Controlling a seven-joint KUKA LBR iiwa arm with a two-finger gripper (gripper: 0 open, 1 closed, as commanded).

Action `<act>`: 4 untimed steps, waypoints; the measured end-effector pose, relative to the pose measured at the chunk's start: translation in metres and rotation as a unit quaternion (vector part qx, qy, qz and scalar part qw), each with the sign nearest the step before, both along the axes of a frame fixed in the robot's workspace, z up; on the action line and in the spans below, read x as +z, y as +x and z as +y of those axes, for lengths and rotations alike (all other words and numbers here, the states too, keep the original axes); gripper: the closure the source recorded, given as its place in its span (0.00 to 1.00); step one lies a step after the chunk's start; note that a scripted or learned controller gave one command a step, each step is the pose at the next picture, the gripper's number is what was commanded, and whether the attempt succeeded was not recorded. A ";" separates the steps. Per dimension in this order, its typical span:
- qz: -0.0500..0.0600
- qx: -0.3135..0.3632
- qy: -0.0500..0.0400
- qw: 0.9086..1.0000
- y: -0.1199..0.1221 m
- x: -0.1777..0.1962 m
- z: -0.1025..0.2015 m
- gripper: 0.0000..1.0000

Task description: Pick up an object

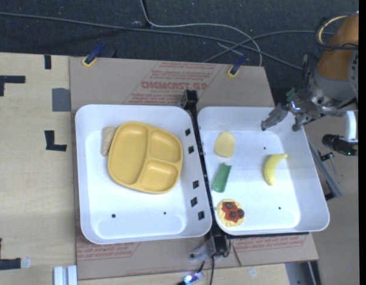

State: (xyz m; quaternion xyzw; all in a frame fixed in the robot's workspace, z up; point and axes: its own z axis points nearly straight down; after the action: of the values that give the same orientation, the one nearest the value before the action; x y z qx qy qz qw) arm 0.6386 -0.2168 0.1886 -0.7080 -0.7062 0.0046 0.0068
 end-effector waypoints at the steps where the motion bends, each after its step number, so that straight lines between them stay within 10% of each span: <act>1: -0.007 0.002 -0.002 1.000 0.004 0.010 0.001 0.00; 4: -0.008 0.003 -0.003 1.000 0.000 -0.102 0.003 0.00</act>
State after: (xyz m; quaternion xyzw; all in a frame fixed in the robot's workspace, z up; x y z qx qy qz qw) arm 0.6382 -0.2142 0.0862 -0.7061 -0.7081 0.0010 -0.0016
